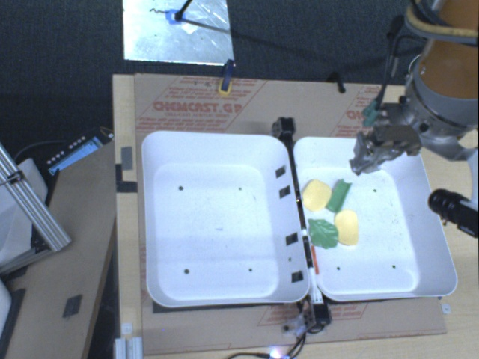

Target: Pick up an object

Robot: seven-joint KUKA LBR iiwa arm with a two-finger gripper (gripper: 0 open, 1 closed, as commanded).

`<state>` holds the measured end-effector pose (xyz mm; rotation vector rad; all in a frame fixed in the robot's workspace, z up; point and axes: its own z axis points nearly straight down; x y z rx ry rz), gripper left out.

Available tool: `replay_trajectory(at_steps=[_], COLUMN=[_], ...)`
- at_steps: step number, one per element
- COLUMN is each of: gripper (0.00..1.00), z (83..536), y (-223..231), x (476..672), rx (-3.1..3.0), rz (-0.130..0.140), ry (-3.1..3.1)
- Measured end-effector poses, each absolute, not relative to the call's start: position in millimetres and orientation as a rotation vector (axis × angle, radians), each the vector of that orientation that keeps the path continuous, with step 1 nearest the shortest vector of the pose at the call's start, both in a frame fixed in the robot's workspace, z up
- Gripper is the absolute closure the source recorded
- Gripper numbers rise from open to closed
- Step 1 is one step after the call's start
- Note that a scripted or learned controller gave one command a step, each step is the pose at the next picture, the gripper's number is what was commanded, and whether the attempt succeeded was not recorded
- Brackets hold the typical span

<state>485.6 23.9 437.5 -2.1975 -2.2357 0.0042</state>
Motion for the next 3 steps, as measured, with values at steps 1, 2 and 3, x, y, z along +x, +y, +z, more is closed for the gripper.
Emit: replay_trajectory(at_steps=[1,2,3], gripper=[1.0,1.0,1.0], z=[476.2,516.3,440.1], y=[9.7,37.0,91.7], x=[486.9,486.8,486.3], rx=[-2.22,-2.217,-2.209], rz=[-0.007,-0.01,0.005], ry=[-2.228,-2.232,-2.229])
